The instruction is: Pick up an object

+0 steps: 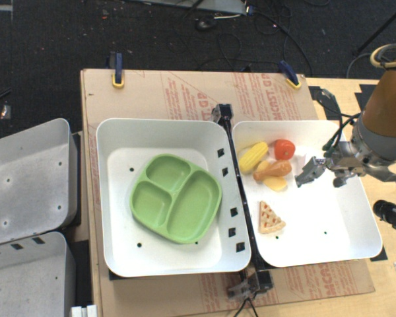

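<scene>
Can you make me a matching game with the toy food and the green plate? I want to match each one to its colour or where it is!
Things:
1. corn
2. tomato
3. waffle slice
4. divided plate

Clues:
A. green, in the left bin
B. red and round, at the far side of the right bin
C. yellow, next to the divider between the bins
D. triangle shape, lying alone nearer the front of the right bin

Pairs: 1-C, 2-B, 3-D, 4-A
</scene>
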You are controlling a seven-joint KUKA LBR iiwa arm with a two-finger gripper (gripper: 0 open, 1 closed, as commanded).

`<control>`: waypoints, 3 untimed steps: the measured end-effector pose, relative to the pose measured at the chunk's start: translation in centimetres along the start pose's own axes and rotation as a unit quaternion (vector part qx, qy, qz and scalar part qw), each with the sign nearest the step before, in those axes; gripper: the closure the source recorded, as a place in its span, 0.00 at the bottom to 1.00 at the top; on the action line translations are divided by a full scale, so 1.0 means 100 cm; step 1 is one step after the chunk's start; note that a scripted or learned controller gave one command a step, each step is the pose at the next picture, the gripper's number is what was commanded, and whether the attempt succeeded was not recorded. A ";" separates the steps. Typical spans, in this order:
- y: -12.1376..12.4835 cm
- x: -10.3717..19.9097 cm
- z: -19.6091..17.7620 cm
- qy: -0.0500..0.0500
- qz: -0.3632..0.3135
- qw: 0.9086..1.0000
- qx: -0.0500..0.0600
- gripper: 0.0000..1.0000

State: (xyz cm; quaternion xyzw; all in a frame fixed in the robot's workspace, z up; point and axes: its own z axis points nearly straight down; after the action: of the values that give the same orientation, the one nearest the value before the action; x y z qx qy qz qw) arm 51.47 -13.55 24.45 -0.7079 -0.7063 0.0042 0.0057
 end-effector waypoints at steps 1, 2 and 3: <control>0.002 0.001 -0.007 -0.001 -0.002 1.000 -0.006 0.00; 0.003 0.001 0.057 -0.001 0.000 1.000 -0.005 0.00; 0.005 0.006 0.119 -0.001 -0.001 1.000 -0.005 0.00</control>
State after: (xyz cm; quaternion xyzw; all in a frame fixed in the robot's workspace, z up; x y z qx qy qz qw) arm 51.80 -12.96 12.51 -0.7075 -0.7067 0.0008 0.0015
